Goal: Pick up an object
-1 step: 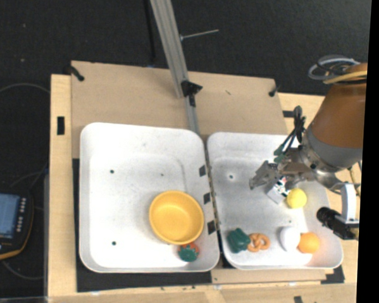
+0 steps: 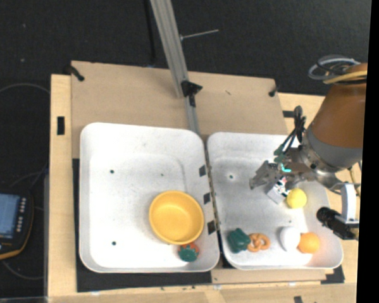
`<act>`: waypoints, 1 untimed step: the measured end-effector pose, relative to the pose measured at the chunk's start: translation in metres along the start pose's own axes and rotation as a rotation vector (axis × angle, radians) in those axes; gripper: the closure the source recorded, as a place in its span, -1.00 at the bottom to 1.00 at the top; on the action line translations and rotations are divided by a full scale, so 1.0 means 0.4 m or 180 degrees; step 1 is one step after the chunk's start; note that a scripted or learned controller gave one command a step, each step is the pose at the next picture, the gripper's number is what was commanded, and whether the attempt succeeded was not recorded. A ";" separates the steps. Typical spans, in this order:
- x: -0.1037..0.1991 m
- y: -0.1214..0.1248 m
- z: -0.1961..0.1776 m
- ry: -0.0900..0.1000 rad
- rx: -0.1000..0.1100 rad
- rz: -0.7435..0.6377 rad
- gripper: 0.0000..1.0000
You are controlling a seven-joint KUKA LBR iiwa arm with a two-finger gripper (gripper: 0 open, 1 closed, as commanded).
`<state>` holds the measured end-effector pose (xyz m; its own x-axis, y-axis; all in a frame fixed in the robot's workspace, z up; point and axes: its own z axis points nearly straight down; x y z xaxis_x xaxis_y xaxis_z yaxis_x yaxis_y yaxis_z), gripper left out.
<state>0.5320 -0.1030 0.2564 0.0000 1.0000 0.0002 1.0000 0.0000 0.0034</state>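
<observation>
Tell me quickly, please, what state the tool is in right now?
Tool: cannot be told whether open or closed; it hovers over the right bin beside the yellow ball, with nothing visibly held.

Two white bins [image 2: 146, 139], one yellow bowl [image 2: 176, 216]

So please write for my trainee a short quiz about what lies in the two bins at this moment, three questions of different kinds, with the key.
1. True or false: the yellow bowl stands in the right bin.
2. Which object lies closest to the end effector?
A. the yellow ball
B. the orange ball
C. the dark green object
3. Fill in: the small teal and red object lies just below the ____ in the left bin.

Key: 1 false; 2 A; 3 yellow bowl.
</observation>
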 end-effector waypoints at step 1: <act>-0.006 -0.025 0.133 -0.0005 0.0020 0.0002 -1.00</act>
<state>0.5221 -0.1054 0.2031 0.0006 1.0000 -0.0015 1.0000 -0.0006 -0.0029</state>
